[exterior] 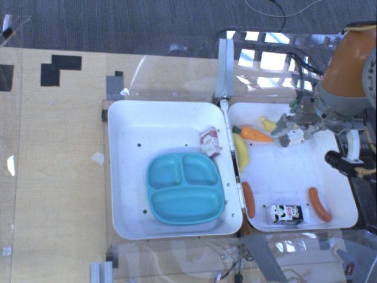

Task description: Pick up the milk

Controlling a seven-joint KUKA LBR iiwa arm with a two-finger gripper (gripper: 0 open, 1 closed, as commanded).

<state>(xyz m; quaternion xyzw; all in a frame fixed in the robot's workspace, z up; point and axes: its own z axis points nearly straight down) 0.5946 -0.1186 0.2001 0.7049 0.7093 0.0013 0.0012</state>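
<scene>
The tool (290, 135) hangs over the far part of the right bin (346, 220); I cannot tell its state. The milk (287, 214) lies well apart from it, toward the near wall. Just beside the milk are two sausages (320, 204), so a descent off centre may catch one instead.

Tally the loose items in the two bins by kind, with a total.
Blue divided plate: 1
Red packet: 1
Banana: 1
Carrot: 1
Small yellow piece: 1
Sausages: 2
Milk carton: 1
Total: 8
</scene>
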